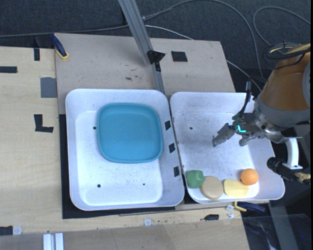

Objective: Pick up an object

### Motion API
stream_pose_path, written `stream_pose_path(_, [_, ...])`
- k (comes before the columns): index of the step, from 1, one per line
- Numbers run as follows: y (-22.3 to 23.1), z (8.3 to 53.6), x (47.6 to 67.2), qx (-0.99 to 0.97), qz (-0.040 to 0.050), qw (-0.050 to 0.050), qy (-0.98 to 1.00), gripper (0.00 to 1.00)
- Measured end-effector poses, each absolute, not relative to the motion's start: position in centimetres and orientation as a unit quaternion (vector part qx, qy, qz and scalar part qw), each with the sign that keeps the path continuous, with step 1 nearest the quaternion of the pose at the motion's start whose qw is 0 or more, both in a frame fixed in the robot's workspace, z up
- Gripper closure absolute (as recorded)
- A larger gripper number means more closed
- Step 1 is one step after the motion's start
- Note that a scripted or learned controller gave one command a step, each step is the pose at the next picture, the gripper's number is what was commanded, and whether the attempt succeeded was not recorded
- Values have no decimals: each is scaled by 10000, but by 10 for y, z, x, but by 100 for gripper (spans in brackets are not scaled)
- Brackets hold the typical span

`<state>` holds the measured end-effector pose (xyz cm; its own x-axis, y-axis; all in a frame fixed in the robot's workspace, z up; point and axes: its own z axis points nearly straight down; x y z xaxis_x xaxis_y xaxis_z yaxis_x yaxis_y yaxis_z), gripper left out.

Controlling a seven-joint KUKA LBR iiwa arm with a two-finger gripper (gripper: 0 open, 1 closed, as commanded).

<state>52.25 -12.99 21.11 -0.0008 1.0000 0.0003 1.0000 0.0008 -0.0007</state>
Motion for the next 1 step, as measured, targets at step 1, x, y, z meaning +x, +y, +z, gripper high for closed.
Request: stream_pose_path(1, [-130,211,523,-7068,1,3,-7074,0])
